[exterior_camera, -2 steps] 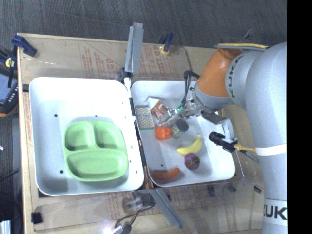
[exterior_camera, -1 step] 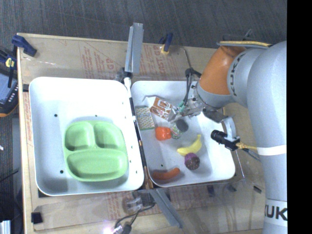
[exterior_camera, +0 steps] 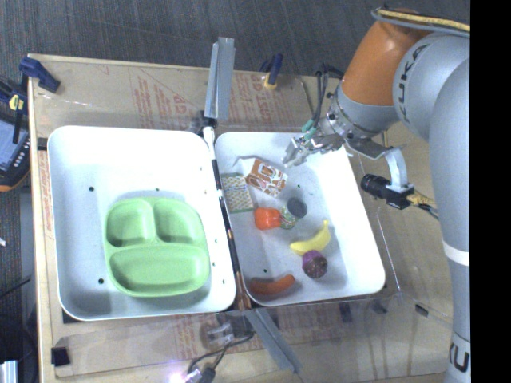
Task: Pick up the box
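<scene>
The box (exterior_camera: 266, 176), a small orange and white carton, lies tilted in the far part of the right bin (exterior_camera: 359, 238). My gripper (exterior_camera: 300, 150) hangs over the bin's far right area. It is just right of the box and slightly beyond it, with a small gap between them. Nothing shows in the gripper's grasp.
The right bin also holds a green patterned packet (exterior_camera: 235, 191), an orange-red vegetable (exterior_camera: 267, 218), a grey round piece (exterior_camera: 296, 207), a banana (exterior_camera: 311, 238), a purple fruit (exterior_camera: 314, 265) and a red sausage (exterior_camera: 271, 286). A green divided plate (exterior_camera: 156, 246) lies in the left bin (exterior_camera: 72, 158).
</scene>
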`<state>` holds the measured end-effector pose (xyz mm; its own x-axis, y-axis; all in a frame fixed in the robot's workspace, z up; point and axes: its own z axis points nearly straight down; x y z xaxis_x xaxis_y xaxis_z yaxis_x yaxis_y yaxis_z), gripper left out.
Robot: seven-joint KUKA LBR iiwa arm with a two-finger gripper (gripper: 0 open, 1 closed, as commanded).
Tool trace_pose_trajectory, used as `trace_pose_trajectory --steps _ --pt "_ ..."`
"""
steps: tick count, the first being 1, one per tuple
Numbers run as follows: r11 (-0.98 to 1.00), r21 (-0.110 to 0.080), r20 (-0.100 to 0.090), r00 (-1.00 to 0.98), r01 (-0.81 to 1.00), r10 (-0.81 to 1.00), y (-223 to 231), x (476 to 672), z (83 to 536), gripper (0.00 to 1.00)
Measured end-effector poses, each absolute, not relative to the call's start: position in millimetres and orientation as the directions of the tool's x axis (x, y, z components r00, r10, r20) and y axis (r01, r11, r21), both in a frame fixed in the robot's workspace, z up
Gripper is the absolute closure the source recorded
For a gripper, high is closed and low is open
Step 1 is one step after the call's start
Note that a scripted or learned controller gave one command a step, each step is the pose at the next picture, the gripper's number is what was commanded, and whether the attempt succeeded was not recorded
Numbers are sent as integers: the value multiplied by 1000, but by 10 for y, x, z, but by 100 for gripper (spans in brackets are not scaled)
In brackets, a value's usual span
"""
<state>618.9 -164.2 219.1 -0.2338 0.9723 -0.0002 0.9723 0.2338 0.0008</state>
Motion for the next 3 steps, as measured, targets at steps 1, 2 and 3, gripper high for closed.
trace_pose_trajectory --steps 1,2,3 --pt "234 0 0 -234 972 972 -1642 6188 2186 0" --pt "349 18 -12 -349 937 937 -1319 6329 1137 0" --pt "609 1 -2 -609 793 793 -1516 6263 1661 0"
